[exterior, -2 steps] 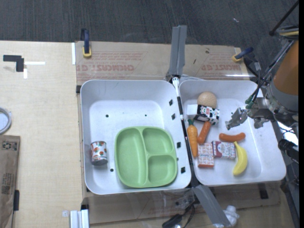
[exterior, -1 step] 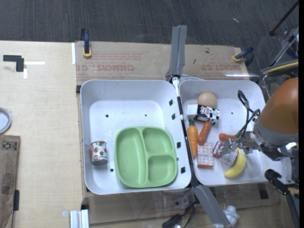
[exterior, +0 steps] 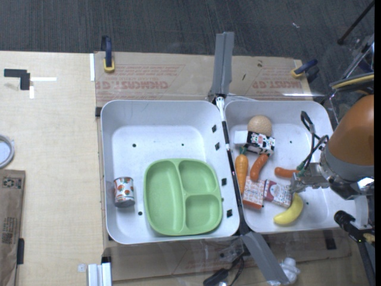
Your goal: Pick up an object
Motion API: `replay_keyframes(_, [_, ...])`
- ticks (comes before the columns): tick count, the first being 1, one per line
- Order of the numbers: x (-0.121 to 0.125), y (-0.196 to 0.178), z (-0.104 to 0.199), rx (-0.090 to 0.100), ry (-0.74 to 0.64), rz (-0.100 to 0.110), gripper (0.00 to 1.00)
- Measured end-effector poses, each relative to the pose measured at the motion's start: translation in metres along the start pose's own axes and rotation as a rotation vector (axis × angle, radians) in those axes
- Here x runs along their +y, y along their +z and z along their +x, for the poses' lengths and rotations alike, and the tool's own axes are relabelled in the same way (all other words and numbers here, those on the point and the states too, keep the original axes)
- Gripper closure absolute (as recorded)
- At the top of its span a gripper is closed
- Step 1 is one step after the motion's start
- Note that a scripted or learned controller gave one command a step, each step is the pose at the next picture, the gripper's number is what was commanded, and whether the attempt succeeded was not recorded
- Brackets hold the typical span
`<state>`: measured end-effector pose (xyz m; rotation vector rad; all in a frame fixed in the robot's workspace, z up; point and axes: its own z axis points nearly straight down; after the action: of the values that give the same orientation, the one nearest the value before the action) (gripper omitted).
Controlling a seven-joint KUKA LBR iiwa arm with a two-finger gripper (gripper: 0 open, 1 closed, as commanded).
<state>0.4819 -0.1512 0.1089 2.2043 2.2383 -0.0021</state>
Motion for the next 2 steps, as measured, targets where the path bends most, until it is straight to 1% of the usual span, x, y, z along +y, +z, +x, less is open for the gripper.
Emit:
replay_keyframes(1, [0.000,0.000,0.000,0.000,0.000,0.000,0.00])
replay_keyframes(2, [0.062,0.019,0.051,0.000,0.008,0.002,0.00])
